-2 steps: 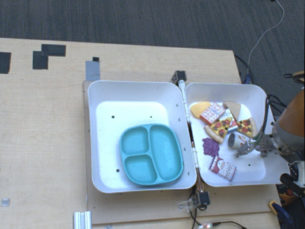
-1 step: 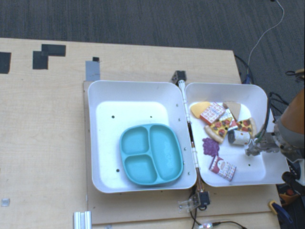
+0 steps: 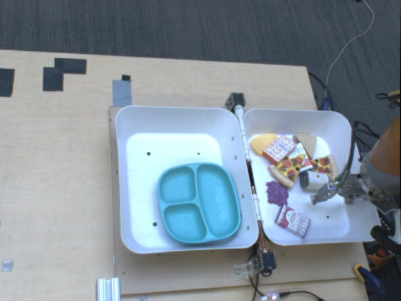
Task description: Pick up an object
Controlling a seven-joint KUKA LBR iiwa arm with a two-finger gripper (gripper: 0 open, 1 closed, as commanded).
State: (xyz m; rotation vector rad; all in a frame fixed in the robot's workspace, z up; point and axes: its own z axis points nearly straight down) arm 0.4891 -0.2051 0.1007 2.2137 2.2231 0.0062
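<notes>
In the right bin (image 3: 338,125) lie several toy foods. A yellow piece (image 3: 261,143) and a red-and-white packet (image 3: 280,148) sit at the back, beside pizza slices (image 3: 294,165) with a further slice (image 3: 323,165) to their right. A purple piece (image 3: 277,192) and a red packet (image 3: 292,221) lie nearer the front. My gripper (image 3: 312,189) hangs low in this bin, just right of the pizza slices and above the red packet. Its fingers stand apart with bare bin floor between them, so it is open and holds nothing.
The left bin (image 3: 138,130) holds a blue three-compartment plate (image 3: 199,202). A ridge with a metal clamp (image 3: 236,100) divides the two bins. The grey arm (image 3: 379,180) comes in over the right bin's right wall. Cables trail at the bench's right and front edges.
</notes>
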